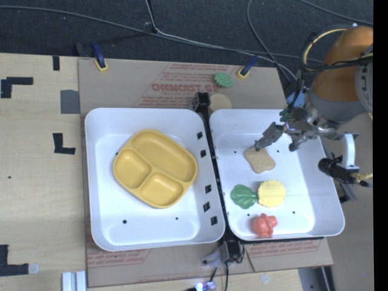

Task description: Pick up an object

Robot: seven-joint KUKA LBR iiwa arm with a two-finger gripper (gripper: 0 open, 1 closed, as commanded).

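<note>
In the right bin [315, 220] lie a tan flat piece [260, 160], a green leafy toy [243, 196], a yellow round toy [271, 193] and a red toy [264, 224]. My gripper [282, 139] hangs over the upper part of that bin, just above and right of the tan piece. Its two fingers are spread apart, one finger [267, 139] reaching toward the tan piece and the other to its right. Nothing sits between them.
The left bin [97, 162] holds a yellow divided plate [155, 168]. A green ridged toy [223, 79] lies on the cardboard behind the bins. Cables run across the dark floor at the back. The arm body [342, 71] looms at the right.
</note>
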